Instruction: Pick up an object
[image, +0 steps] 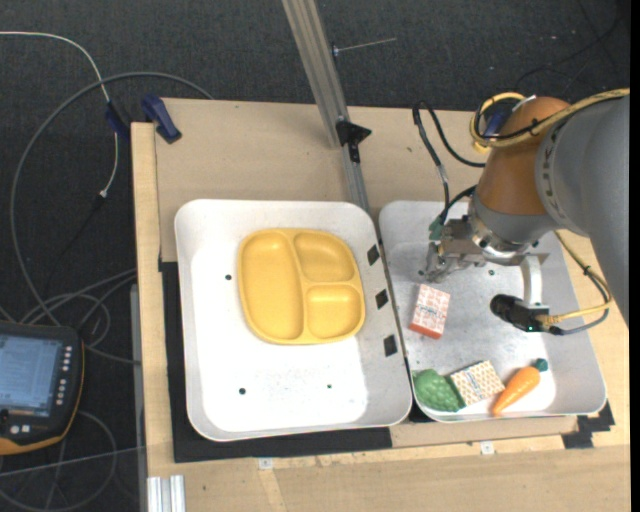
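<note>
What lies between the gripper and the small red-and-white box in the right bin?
Nothing visible. The gripper hangs just above and beside the box, with bare bin floor between them. The green toy, checkered block and carrot lie nearer the camera.

Claw (437, 262) above right bin (570, 300), near red-white box (430, 311).

Bright, even light; sharp focus.
</note>
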